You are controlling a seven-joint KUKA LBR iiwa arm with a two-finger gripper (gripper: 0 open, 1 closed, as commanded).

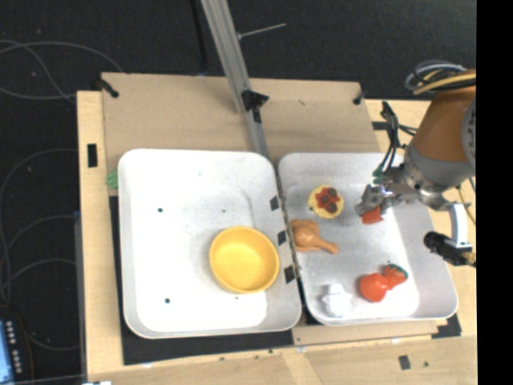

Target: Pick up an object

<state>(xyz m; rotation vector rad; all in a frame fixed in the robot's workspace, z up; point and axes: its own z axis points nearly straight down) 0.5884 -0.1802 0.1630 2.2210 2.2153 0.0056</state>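
Where the grey arm with its orange band reaches in over the right bin (429, 239), the tool (373, 203) hangs low with a small red object (371, 214) clamped between its fingers, near the bin's upper right. A yellow tart with red berries (326, 201) lies just left of it. A tan toy (310, 237), a tomato (377, 284) and a white piece (337, 299) sit lower down. The left bin (176, 191) holds a yellow bowl (244, 259).
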